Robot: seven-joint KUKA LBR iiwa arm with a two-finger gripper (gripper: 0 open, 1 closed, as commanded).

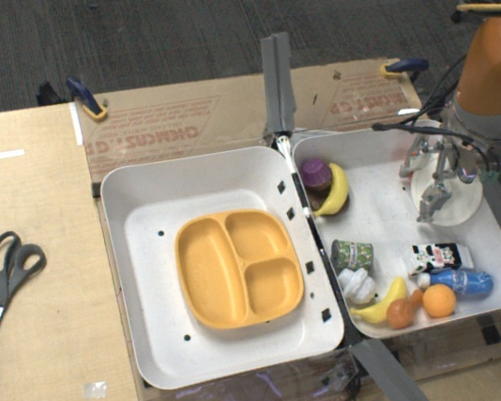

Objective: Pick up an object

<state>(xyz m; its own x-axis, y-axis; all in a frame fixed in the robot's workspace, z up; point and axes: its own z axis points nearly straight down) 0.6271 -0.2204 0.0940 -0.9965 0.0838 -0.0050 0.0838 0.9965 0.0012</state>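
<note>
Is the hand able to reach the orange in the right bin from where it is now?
Probably yes. The hand hangs over the right bin, and the orange lies near the front edge with its top uncovered. However, a blue bottle and a reddish fruit crowd its sides.

Toward the right of the frame, the right-hand white bin holds a loose scatter of small things. At its upper left a purple, rounded piece touches a curved yellow banana. Lower down, by the bin's left wall, lies a green printed cup on its side, with a white bulb just below. Along the bottom edge sit a second yellow banana, a reddish round fruit, an orange ball, a blue bottle lying flat, and a black-and-white carton above.
</note>
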